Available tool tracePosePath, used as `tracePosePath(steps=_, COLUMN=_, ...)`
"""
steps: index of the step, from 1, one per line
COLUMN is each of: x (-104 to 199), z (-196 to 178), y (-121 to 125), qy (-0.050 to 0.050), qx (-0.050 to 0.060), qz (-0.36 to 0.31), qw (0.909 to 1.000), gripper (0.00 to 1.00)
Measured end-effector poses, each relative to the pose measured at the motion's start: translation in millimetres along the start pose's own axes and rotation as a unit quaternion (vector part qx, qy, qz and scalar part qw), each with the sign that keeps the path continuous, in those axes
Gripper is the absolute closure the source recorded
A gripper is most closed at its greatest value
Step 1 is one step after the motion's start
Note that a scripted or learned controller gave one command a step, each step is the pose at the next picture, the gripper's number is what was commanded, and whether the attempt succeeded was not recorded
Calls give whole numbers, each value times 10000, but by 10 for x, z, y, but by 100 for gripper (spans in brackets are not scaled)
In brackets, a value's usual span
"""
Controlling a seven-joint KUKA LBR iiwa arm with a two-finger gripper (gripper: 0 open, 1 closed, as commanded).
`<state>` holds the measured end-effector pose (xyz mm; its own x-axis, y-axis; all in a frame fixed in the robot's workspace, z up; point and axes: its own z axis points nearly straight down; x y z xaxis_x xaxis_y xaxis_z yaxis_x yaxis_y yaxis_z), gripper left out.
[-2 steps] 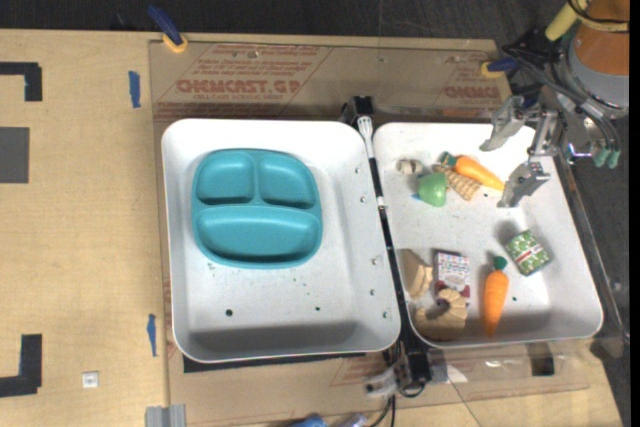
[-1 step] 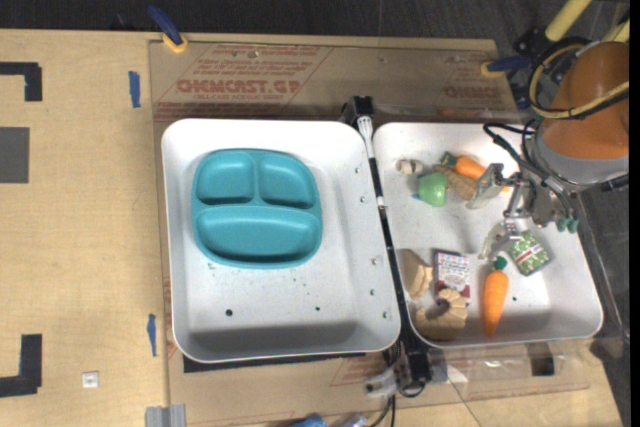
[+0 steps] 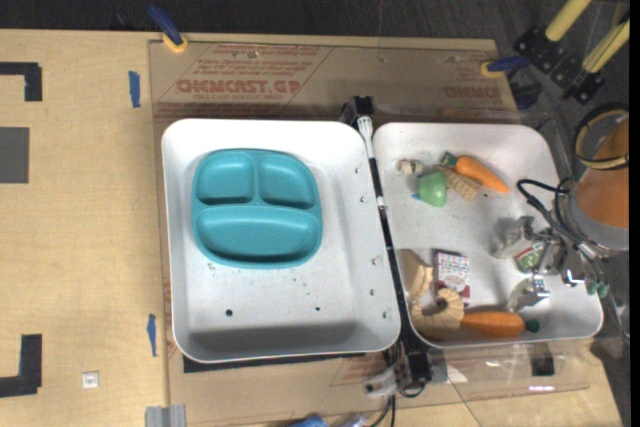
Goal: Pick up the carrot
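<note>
1. Two carrots lie in the right bin; one carrot sits at the far side, slanting toward the right, just beside a green round piece and a pale ridged piece; a second carrot lies along the near wall, touching a heap of tan toy pieces.

2. The left bin holds a teal divided plate, well apart from both carrots.

3. The gripper hangs over the right side of the right bin, amid cables and metal parts, between the two carrots; whether its claw is released or clenched I cannot tell from this view; nothing orange sits in it, so no carrot is held.

4. The step in hand looks like the approach; the pick itself is not yet made.

5. The next move calls for settling on one carrot; the near one seems closer, yet it is crowded by the wall and the tan heap, so the claw must straddle its narrow width without catching either; the far carrot has freer space on its right end, away from the green piece.
</note>
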<state>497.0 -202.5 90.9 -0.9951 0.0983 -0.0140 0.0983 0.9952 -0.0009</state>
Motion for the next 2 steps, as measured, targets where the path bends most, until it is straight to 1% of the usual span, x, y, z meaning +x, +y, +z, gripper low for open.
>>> tracePosePath(steps=1, x=-737, z=26, y=72, qy=-3, qx=4, qz=1249, qw=9922, gripper=0)
tracePosePath(steps=2, x=-1460, z=53, y=212, qy=159, qx=27, qz=1808, qw=9834, gripper=0)
